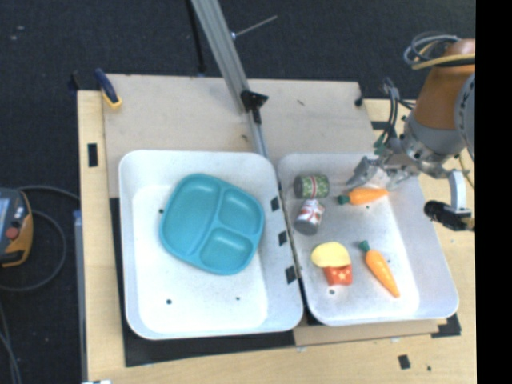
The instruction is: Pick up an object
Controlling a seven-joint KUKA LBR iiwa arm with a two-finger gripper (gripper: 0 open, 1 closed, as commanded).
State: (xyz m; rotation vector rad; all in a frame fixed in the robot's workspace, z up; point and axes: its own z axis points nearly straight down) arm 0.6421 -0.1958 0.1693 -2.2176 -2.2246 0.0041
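Observation:
My gripper (378, 174) hangs over the far part of the right bin (432, 294), coming in from the right. Just in front of it and close under it lies a small orange carrot (368, 196) with a green end pointing left; whether they touch is unclear. Left of that carrot a green can (311, 186) lies on its side, with a silver can (309, 215) beside it. Nearer the front stand a yellow and red toy (334, 263) and a second carrot (381, 270), lying slantwise.
The left bin (144, 310) holds a blue divided plate (213, 224). A grey metal bar (224, 50) slants from the top down to the gap between the bins. A blue and yellow clamp (107, 88) sits at the bench's far left corner.

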